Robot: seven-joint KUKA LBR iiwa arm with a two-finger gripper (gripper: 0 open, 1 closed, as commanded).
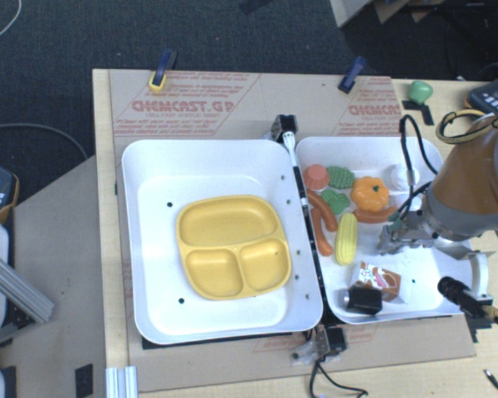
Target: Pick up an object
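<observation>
Nearest the camera, a black block point(364, 299) and a small brown packet point(383, 279) lie at the right bin's point(415, 309) front. Behind them sit a corn cob point(346, 238), hot dog point(323, 215), orange pumpkin point(370, 195) and green toys point(340, 177). Right of the corn, the gripper point(396, 237) hovers low; whether it is open cannot be told. Alone in the left bin point(141, 222) rests a yellow divided plate point(232, 245).
</observation>
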